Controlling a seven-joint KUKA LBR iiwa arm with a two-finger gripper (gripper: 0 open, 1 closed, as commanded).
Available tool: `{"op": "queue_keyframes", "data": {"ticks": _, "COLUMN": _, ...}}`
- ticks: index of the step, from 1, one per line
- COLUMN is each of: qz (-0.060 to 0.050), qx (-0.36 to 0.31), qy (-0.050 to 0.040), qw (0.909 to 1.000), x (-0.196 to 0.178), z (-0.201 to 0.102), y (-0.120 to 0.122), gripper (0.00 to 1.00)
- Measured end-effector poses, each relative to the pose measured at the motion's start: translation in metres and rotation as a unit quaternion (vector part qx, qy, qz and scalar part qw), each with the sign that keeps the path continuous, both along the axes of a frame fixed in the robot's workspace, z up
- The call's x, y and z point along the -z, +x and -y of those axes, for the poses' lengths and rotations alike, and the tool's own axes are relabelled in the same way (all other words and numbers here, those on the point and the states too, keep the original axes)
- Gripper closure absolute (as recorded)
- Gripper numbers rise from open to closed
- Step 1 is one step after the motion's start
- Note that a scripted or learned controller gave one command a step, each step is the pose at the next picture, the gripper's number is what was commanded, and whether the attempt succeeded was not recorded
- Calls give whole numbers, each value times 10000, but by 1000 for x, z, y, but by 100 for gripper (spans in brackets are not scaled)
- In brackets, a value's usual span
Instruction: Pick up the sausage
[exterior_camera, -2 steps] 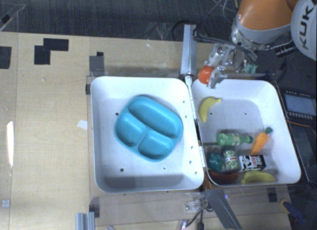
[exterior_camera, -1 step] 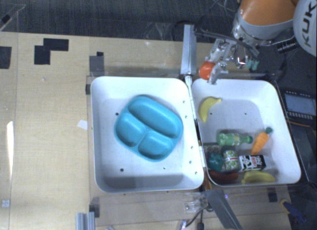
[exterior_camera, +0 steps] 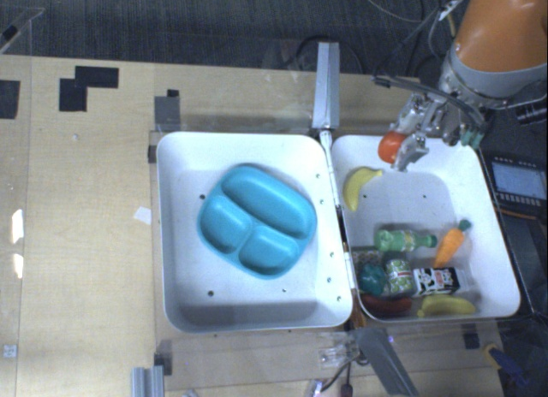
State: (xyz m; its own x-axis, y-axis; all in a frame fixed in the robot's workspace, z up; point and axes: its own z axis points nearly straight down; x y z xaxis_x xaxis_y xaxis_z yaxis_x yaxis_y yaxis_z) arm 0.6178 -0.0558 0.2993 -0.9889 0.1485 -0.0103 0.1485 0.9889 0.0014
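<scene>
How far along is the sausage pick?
Nothing looks done. The gripper hangs over the right bin's far edge, next to an orange-red item; whether that is the sausage, or gripped, is unclear. A dark red piece lies at the near edge. Grasp and lift remain.

I am seeing two bins sitting side by side on the bench (exterior_camera: pixel 77 216). The left bin (exterior_camera: pixel 180 301) is holding a divided tray (exterior_camera: pixel 257 220) near its middle. In the right bin (exterior_camera: pixel 492 241), a banana slice (exterior_camera: pixel 360 183) is lying far left, while a bottle (exterior_camera: pixel 404 239), carrot (exterior_camera: pixel 450 245) and carton (exterior_camera: pixel 432 281) are crowding the near side. The hand (exterior_camera: pixel 419 134) is hanging over the far edge.
</scene>
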Motion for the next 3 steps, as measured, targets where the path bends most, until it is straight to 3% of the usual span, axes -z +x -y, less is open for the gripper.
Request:
{"op": "queue_keyframes", "data": {"ticks": 1, "qz": 54, "qx": -1, "qy": 5, "qw": 10000, "x": -13, "z": -1, "y": 2, "gripper": 100}}
{"op": "queue_keyframes", "data": {"ticks": 2, "qz": -14, "qx": 2236, "qy": 19, "qw": 9747, "x": 16, "z": -5, "y": -30, "gripper": 100}}
{"op": "queue_keyframes", "data": {"ticks": 3, "qz": 8, "qx": 1298, "qy": 12, "qw": 9915, "x": -8, "z": 2, "y": 11, "gripper": 100}}
